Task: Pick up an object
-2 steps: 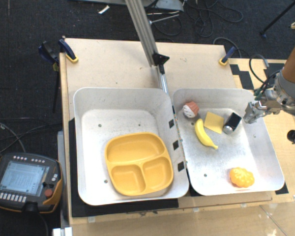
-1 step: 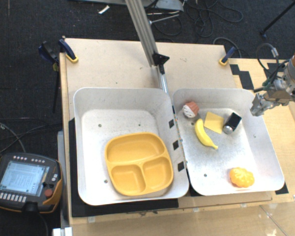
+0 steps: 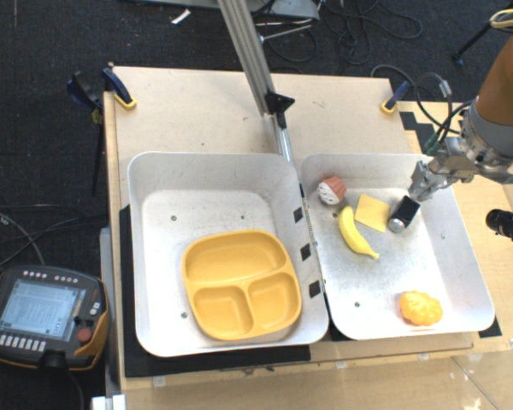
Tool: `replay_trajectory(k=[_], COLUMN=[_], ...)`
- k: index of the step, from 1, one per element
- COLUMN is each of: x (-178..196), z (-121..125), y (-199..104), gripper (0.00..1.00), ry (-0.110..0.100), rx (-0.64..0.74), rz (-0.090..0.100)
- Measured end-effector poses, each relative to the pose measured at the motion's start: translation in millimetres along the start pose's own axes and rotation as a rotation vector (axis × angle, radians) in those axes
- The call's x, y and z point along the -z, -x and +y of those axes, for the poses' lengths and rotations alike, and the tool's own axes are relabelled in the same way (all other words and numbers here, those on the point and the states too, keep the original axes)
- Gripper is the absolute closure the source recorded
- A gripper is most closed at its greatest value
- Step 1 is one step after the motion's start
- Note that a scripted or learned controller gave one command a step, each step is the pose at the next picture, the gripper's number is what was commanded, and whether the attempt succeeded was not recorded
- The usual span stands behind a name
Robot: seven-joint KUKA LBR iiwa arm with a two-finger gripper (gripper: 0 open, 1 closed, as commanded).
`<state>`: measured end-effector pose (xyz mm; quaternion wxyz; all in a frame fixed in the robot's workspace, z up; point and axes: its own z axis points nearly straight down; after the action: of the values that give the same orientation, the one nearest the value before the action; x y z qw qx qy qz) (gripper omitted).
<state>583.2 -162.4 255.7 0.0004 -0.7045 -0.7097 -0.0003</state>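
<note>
**Pincer poised over the right bin**

The pincer (image 3: pixel 424 182) hung above the right bin (image 3: pixel 462 263), probably placed there for a drop onto whatever lay nearest. I could not tell whether it was spread or pressed together. A block (image 3: pixel 372 213) lay flat just view-left of it. The banana (image 3: pixel 356 233) lay just beyond the block, its long axis slanting from far-left to near-right.

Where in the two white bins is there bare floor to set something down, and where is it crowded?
Left bin: bare strip behind the yellow divided plate. Right bin: bare floor between the banana and the orange lump. Crowded: right bin's far part, where banana, yellow block, red-and-white ball and gripper cluster.
</note>
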Motion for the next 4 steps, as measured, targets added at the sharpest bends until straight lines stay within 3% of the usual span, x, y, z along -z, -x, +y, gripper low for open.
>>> replay_trajectory(k=[4], x=[-38.6], z=[-20.6], y=[-200.1], gripper=[1.00], ry=[-0.002], rx=[0.001], rz=[0.000])
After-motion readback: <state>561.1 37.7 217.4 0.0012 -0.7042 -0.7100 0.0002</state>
